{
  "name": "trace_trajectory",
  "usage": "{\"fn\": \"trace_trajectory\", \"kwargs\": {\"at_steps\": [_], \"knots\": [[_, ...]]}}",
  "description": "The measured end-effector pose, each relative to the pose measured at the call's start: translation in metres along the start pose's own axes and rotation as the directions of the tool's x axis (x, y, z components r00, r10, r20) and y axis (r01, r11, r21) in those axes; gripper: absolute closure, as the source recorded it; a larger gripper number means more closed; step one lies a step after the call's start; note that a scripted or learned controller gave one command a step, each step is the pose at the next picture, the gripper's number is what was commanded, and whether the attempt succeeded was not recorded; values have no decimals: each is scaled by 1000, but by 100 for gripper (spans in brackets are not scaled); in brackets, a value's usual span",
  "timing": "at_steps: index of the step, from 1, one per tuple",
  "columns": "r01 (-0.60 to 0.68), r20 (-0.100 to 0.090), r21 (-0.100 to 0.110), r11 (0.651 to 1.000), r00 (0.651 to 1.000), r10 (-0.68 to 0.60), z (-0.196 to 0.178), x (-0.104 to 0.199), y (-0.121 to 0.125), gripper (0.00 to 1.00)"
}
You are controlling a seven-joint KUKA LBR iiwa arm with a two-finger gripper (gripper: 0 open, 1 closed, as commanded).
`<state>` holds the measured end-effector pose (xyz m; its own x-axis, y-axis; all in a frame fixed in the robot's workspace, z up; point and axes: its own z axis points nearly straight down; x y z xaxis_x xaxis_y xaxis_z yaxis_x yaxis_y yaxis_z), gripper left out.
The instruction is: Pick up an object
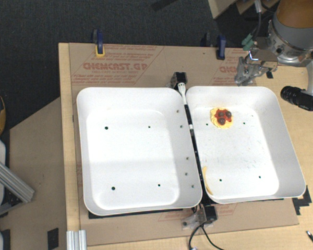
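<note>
step: approach, nothing grasped | gripper [247,73] above right bin [281,155] far rim, finger opening cannot tell | yellow-red object [221,117] in bin's upper middle | next, likely: shift over it, descend

Setting: robotics lab or test cell; not a home or shop
Bench [146,61]: brown sheet board printed with red lettering reading CHEMCAST GP; held at its far edge by two blue clamps [98,40]
Work area: two shallow white bins [86,139] side by side, joined down the middle by a black strip with a cable trailing off the near edge
Machine: grey arm with orange band [297,7] reaching in from the right
Surroundings: dark carpeted floor [36,30]; aluminium framing [10,181] at the left; black tape marks on the board's corners
</note>
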<state>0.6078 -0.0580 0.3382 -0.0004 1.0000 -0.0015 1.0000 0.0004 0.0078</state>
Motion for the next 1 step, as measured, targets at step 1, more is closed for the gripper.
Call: {"fn": "trace_trajectory", "kwargs": {"at_steps": [1], "knots": [[5, -4, 20, 1000, 1000, -5, 80, 73, -68, 100]]}}
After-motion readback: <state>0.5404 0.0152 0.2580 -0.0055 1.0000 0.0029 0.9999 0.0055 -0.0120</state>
